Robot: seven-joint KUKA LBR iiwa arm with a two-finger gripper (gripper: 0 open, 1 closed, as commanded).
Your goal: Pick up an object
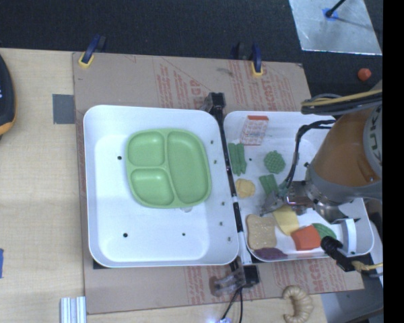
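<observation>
A grey robot arm with an orange band (343, 155) reaches in from the right over the right-hand white bin (289, 121), and its gripper (287, 199) sits low among a cluster of small toy foods near the bin's middle. Whether the gripper is spread or pressed together cannot be told from this slanted overhead view, and nothing is clearly seen pinched in it. The step in hand looks like the approach or the first attempt at a grasp; no object appears lifted yet. Just beside the gripper lies a pale yellow block (287, 219), smooth and wedge-like, probably the likeliest target. Near it are a tan slice of bread (260, 231), flat and slightly rough, an orange-red block (306, 238), a small purple piece (271, 253) at the near edge, a round yellowish piece (245, 188), a dark green strip (237, 158), a knobbly green round piece (275, 160), and a small printed card (254, 130) at the far end. The left bin (108, 247) holds a light green divided plate (168, 167), glossy plastic with three compartments. The next move would call for closing squarely on one small piece without nudging its close neighbours, then rising straight up.
</observation>
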